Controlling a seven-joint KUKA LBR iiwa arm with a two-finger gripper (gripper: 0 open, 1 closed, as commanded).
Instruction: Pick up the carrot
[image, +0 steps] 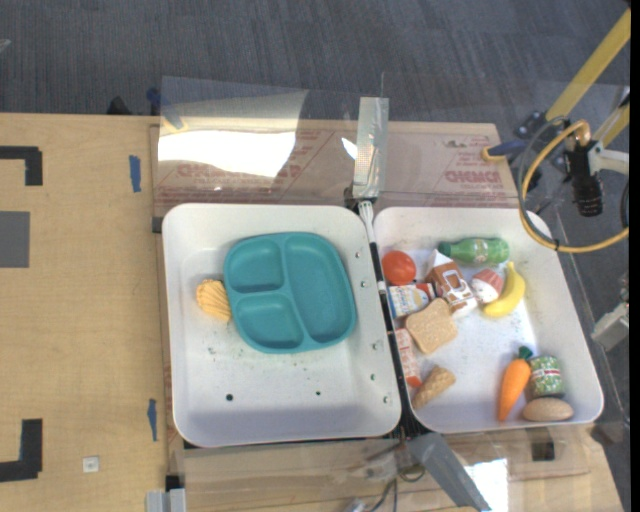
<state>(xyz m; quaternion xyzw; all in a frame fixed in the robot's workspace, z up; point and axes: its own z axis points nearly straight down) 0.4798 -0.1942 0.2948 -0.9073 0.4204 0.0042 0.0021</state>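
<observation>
Camera view: the carrot (514, 388) lies at about five o'clock in the right bin (575, 300), touching the small green can (546, 375) and just above a brown potato-like piece (547, 409). The end effector's state cannot be told. Risk, as I judge it: the crowding neighbours could be caught or nudged instead, spoiling the grasp.

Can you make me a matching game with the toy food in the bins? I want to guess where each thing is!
Things:
1. carrot
2. teal plate
3. banana
4. tomato

Places:
A. left bin
B. right bin, near corner, beside a small can
C. right bin, close to the wall between the bins
D. right bin, just below the green bottle

Pairs: 1-B, 2-A, 3-D, 4-C
</observation>
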